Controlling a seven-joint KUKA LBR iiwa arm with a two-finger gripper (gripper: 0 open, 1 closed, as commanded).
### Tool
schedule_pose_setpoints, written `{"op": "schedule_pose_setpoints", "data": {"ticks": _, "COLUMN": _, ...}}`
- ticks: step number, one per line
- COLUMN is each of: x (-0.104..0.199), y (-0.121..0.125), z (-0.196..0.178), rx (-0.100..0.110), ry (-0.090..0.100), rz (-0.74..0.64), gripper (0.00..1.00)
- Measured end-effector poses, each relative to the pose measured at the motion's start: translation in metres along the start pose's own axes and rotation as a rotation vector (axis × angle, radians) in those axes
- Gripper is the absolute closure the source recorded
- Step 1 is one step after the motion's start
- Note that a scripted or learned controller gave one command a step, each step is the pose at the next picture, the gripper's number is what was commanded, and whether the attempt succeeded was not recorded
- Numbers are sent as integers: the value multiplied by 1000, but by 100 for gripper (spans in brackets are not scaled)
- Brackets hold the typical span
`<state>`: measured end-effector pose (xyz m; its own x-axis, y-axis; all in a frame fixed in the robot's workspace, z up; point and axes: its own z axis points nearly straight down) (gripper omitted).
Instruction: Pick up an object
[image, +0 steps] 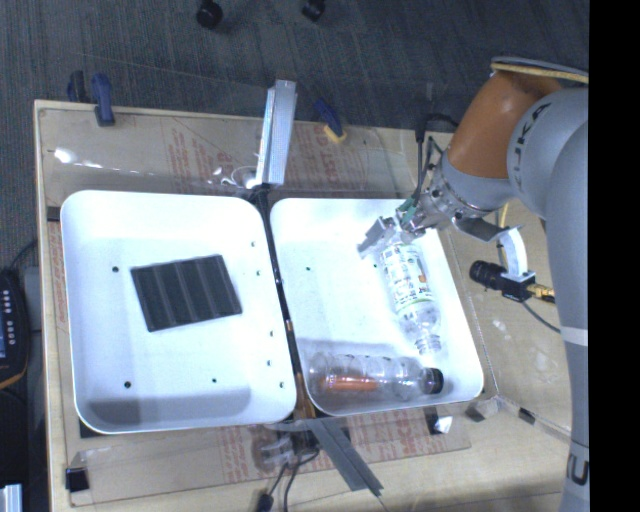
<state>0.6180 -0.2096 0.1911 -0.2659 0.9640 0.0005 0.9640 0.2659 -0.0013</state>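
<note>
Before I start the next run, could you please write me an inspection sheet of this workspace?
Surface: bench bears two white bins: left bin, right bin.
Job's things: labelled bottle and clear bottle lie in the right bin; dark ribbed pad lies in the left.
Clutter: blue clamps on the bench's far edge.
Grippers: gripper at the labelled bottle's upper end; grasp unclear.
Cables: black cable right of the bins.
Surroundings: dark floor.

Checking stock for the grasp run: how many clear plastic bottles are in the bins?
2, both in the right white bin: labelled clear plastic bottle along its right side, another lying along the near wall.
</note>
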Motion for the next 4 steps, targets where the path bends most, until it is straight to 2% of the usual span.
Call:
{"op": "schedule_pose_setpoints", "data": {"ticks": 1, "x": 2, "y": -4, "z": 35, "rx": 1, "ry": 0, "rz": -9, "gripper": 0}}
{"op": "schedule_pose_setpoints", "data": {"ticks": 2, "x": 66, "y": 33, "z": 60, "rx": 2, "ry": 1, "rz": -114, "gripper": 0}}
{"op": "schedule_pose_setpoints", "data": {"ticks": 3, "x": 66, "y": 33, "z": 60, "rx": 2, "ry": 1, "rz": -114, "gripper": 0}}
{"op": "schedule_pose_setpoints", "data": {"ticks": 4, "x": 27, "y": -9, "z": -9, "rx": 0, "ry": -1, "rz": 32, "gripper": 0}}
